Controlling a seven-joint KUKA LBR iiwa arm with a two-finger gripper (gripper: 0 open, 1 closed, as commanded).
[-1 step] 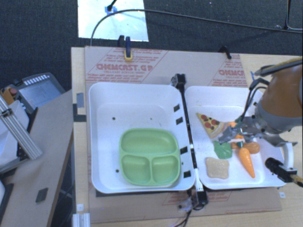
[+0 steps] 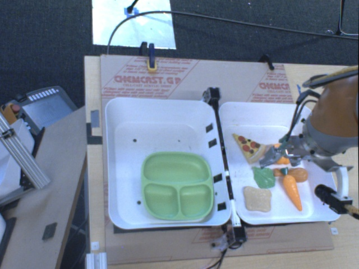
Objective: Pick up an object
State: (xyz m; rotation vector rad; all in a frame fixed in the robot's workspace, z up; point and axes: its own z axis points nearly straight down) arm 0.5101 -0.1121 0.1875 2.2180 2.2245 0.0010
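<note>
Tool (image 2: 273, 154) low among toy food (image 2: 280, 175); right bin (image 2: 247, 114).

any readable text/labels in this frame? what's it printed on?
"CHEMCAST GP" in red, on the brown sheet under the bins, behind the left bin.
The same red print repeats behind the right bin, top right; too blurred to read surely.
Smaller red lines around both prints: too small to read.
The grey device at left: markings too blurred to read.

- Two bins (image 2: 162, 116): smooth white plastic, slightly glossy.
- Divided tray (image 2: 177, 184): pale green plastic, matt.
- Bench (image 2: 235, 77): covered by printed cardboard, matt.
- Carrot (image 2: 292, 190): orange plastic, smooth finish noted.
</note>
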